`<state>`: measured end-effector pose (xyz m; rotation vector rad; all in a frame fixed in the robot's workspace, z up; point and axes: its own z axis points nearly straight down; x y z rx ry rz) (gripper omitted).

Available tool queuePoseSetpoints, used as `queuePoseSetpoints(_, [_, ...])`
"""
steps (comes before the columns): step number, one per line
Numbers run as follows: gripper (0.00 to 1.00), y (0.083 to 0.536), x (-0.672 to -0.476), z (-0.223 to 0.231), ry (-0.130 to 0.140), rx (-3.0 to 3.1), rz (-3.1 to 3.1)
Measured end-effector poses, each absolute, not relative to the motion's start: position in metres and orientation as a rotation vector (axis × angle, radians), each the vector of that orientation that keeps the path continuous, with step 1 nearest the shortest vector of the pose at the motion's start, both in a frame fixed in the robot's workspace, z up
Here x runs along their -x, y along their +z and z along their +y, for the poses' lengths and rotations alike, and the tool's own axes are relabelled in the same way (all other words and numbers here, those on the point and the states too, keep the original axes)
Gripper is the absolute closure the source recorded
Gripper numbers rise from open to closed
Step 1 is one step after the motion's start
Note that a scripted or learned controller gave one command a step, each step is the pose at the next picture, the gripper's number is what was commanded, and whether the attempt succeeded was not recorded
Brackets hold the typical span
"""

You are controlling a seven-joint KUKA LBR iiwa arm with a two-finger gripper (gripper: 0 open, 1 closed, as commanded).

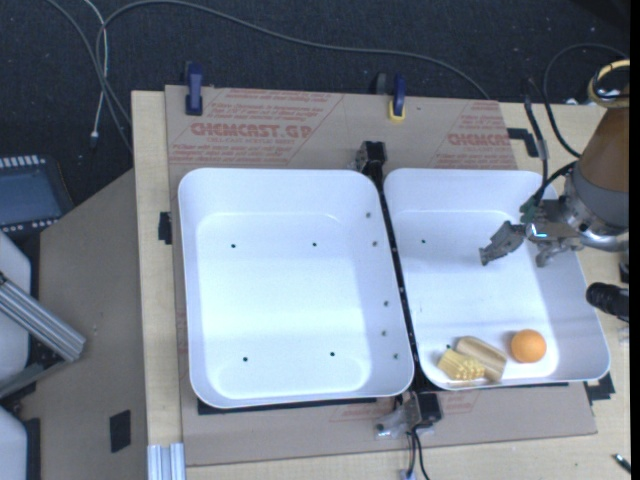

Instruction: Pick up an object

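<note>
An orange ball lies near the front edge of the right bin. To its left rest a tan oblong piece and a yellow ridged piece, touching each other. My gripper hovers over the right bin's upper right part, well behind those objects. Its two grey fingers are spread apart, open, with nothing between them.
The left bin sits beside the right one, sharing a dark middle divider. Both rest on a cardboard-covered board with blue and yellow clamps at the back. Cables trail across the dark floor behind.
</note>
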<state>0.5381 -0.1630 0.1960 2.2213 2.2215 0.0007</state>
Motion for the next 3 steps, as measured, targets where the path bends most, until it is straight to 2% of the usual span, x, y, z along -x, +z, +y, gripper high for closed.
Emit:
queuePoseSetpoints(1, [0.0, 0.319, -0.509, -0.061, 0.014, -2.208, 2.226])
queuePoseSetpoints(2, [0.0, 0.314, -0.508, -0.065, 0.0, -2.221, 2.221])
queuePoseSetpoints(3, [0.0, 0.183, -0.488, -0.074, -0.011, -2.228, 2.225])
